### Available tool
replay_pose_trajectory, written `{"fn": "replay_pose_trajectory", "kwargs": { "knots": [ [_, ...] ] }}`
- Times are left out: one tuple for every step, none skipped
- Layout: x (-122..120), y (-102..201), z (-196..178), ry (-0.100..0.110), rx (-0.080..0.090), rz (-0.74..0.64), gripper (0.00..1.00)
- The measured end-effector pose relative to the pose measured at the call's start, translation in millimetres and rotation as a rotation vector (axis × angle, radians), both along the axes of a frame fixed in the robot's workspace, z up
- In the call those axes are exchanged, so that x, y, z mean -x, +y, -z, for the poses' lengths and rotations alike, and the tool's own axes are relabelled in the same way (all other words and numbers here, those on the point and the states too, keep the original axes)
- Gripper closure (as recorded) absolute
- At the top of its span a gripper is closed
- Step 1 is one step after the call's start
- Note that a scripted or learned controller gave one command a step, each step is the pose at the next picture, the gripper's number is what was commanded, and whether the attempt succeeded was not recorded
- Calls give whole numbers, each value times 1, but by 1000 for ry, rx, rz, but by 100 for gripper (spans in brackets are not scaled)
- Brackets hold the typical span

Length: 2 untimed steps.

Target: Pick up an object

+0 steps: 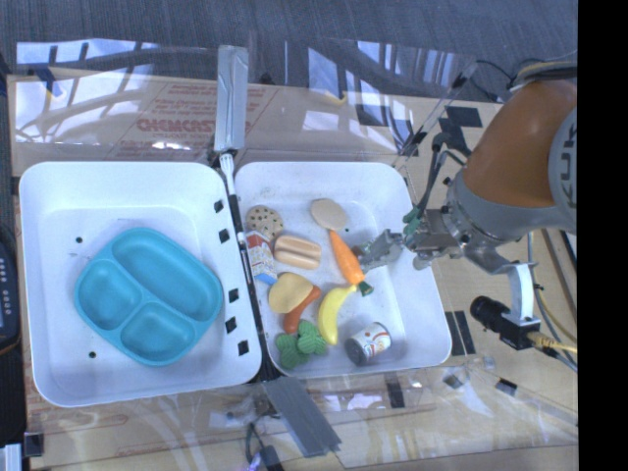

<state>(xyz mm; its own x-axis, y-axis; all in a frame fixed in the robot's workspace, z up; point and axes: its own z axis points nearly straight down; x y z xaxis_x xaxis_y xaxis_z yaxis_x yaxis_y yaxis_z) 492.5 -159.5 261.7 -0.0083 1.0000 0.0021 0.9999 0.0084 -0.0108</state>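
Carrot (pixel 345 259) lengthwise toward camera, green top nearest, gripper (pixel 381 250) just beside.

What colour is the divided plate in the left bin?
Turquoise blue divided plate, clear in the camera view.

A robotics lab or test bench, seen from above. Two shallow white bins (pixel 137 189) sit side by side on a bench covered with taped-down brown cardboard (pixel 157 116) and clear plastic sheeting. A grey and orange industrial robot arm (pixel 520 155) reaches in, with loose cables (pixel 442 116) trailing behind it. Just ahead of its fingers (pixel 378 250), one bin holds plastic toy food (pixel 314 292) and a small can (pixel 369 343), props rather than a real meal. Farther beyond the fingers, the other bin holds a blue divided plate (pixel 147 295). The floor past the bench looks like dark carpet (pixel 196 3), though that is hard to confirm.
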Motion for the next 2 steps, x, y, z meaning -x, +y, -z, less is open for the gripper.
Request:
{"fn": "replay_pose_trajectory", "kwargs": {
  "knots": [
    [-11, -1, 152, 6, -4, -126, 0],
    [15, 77, 73, -6, -3, -451, 0]
  ]
}}
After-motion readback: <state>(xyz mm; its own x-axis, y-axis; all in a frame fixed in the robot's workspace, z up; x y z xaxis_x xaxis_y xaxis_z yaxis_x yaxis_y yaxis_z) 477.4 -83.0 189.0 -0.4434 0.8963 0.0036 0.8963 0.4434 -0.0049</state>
